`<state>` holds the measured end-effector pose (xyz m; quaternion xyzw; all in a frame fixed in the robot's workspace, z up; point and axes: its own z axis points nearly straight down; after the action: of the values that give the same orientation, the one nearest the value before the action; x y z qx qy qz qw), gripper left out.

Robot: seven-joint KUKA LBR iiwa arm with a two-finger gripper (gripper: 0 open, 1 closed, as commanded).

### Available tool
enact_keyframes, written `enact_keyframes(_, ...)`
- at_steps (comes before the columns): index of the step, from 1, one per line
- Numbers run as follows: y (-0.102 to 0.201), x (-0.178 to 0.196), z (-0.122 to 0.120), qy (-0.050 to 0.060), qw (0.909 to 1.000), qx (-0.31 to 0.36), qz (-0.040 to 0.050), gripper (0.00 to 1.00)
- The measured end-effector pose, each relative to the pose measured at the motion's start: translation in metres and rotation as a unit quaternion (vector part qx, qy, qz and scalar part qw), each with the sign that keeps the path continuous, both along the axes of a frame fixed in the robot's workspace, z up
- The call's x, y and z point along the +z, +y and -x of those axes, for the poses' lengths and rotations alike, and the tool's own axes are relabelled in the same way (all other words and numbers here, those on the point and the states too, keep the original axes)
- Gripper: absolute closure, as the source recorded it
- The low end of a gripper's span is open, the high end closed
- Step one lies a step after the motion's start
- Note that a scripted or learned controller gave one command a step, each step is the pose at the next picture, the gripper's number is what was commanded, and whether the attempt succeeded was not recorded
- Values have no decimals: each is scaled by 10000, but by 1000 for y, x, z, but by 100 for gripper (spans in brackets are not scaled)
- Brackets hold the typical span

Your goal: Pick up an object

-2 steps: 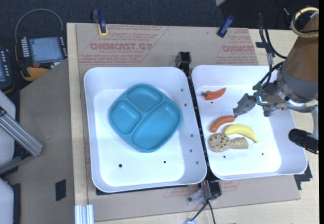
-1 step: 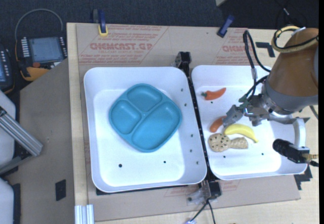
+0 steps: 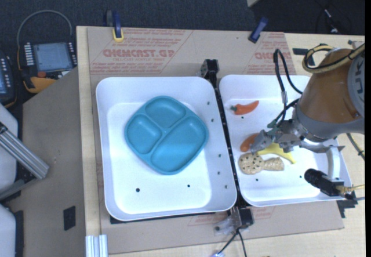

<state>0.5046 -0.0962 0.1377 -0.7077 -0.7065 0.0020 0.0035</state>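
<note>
Arm: the grey arm [image 3: 327,99] with its orange band comes in from the right and hangs over the right bin [image 3: 290,196], covering a good chunk of that bin's right side.
Gripper: the gripper [image 3: 271,138] sits low over the middle of the right bin, right on the little cluster of toy food. Honestly can't tell how far open it is or whether it has hold of anything, since it's too blurry and cluttered there.
Yellow banana [image 3: 278,152]: pokes out from under the gripper on the near side, lying at a slant. Touching the gripper or just shy of it, can't say which.
Red piece [image 3: 247,143]: small red-orange thing just left of the gripper, near the bin's left wall. Too small to say what it is.
Cookie [image 3: 250,163]: round, pale with dark specks, lying flat just in front of the red piece.
Tan piece [image 3: 273,163]: right beside the cookie, tucked under the banana.
Carrot [image 3: 247,107]: orange with a green end, off on its own in the far-left part of the right bin, well apart from the cluster.
Left bin [image 3: 116,105]: holds a blue divided plate [image 3: 167,134] with three compartments, turned at an angle, roughly in the middle.
Underneath: a cardboard sheet [image 3: 174,47] with red print, both bins sitting on it side by side.
Off to the left: a handset with a screen [image 3: 51,55] and a loop of cable.
</note>
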Motion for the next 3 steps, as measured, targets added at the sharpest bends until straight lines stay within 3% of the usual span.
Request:
enact_keyframes(1, 1, -53, 1, -7, 10000, 2, 0, 0)
enact_keyframes(2, 0, -40, 0, -42, 10000, -5, 10, 100)
enact_keyframes(3, -2, 23, 1, -72, 10000, 11, 19, 100)
